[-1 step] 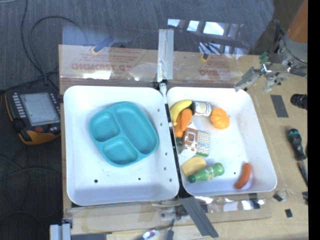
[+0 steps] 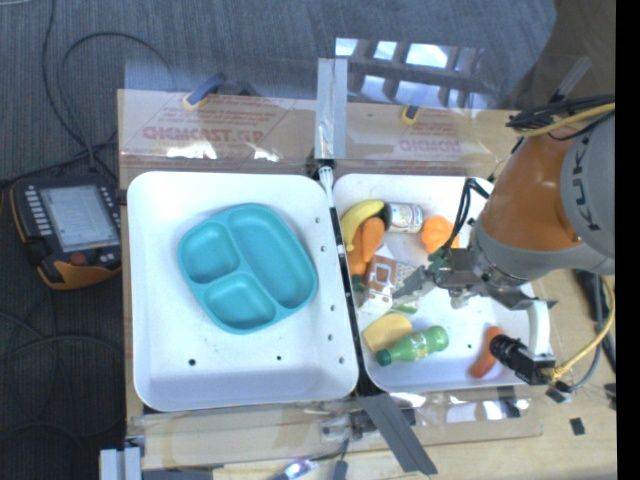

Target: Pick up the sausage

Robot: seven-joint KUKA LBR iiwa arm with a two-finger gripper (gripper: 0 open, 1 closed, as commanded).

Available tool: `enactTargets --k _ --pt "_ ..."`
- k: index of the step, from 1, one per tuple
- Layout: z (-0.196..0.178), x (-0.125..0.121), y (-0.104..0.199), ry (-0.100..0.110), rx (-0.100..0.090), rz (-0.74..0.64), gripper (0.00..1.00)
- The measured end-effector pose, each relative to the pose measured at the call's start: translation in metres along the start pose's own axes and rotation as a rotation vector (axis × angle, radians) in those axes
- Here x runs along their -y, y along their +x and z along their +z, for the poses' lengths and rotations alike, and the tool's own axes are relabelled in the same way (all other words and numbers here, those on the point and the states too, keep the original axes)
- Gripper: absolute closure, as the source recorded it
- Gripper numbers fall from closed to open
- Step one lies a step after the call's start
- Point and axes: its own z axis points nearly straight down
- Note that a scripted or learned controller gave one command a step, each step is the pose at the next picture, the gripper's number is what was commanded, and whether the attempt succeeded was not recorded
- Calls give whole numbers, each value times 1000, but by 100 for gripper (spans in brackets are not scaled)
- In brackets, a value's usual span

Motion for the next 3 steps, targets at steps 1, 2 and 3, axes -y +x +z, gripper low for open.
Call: enactTargets --k 1,2,3 --pt "-7 6 52 -2 1 152 0" --pt "-15 5 53 0 1 151 100" --pt "-7 11 13 -1 1 314 100"
